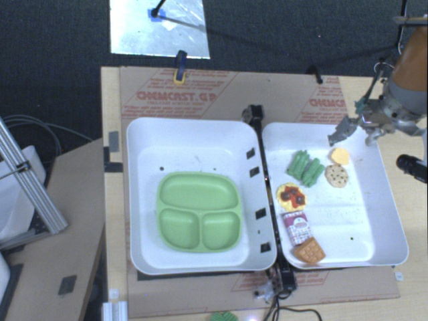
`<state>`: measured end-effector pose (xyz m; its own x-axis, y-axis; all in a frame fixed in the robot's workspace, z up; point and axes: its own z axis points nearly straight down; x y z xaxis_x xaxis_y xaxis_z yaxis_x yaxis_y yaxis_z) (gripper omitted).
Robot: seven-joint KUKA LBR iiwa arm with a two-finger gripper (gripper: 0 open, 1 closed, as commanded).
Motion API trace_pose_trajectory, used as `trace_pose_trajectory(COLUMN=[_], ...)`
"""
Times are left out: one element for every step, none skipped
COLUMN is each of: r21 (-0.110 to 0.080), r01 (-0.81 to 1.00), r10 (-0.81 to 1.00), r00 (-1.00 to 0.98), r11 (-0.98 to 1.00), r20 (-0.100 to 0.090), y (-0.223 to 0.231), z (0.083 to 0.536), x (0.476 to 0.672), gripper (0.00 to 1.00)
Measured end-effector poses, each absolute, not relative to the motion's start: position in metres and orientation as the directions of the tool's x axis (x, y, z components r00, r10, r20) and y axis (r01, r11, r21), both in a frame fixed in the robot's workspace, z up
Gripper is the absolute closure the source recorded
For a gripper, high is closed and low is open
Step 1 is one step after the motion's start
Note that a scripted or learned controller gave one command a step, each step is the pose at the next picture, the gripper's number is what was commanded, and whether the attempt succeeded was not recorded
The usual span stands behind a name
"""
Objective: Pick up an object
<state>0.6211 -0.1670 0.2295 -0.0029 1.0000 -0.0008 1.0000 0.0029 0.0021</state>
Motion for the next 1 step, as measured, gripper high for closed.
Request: trace_pose_trajectory(r21=[-0.005], r01=[1.000], r10=[1.000], r00=[-0.002], r11=[0.002], r20=[0.004], y=[-0.1184], z=[0.0826], x=[0.5777], gripper=[0.00])
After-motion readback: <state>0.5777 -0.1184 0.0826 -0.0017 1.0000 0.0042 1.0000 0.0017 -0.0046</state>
